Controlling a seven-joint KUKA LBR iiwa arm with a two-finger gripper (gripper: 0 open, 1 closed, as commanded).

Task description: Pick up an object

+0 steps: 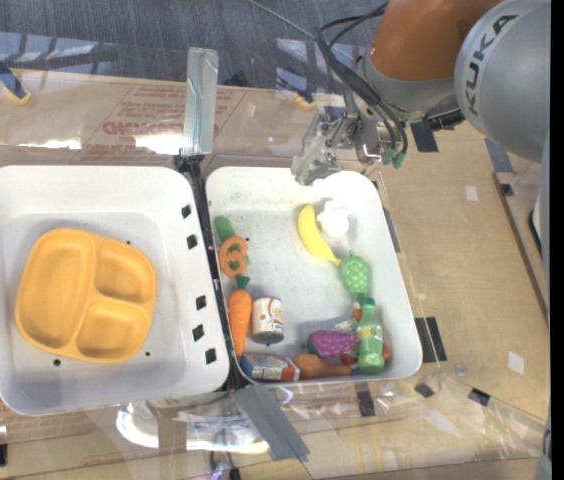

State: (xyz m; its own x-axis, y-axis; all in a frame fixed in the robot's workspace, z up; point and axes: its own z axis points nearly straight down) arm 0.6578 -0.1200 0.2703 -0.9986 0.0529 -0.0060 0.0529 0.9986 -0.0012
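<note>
You saw the banana [311, 235] lying near the far wall of the right bin [394, 258], open floor to its left. The pincer [312, 160] hung over that far rim; its state I cannot tell.

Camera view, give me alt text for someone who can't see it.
A grey and orange robot arm holds its pincer above the far edge of the right bin, which contains toy food: a banana, a carrot, a small can and grapes. The left bin holds a yellow divided tray.
</note>
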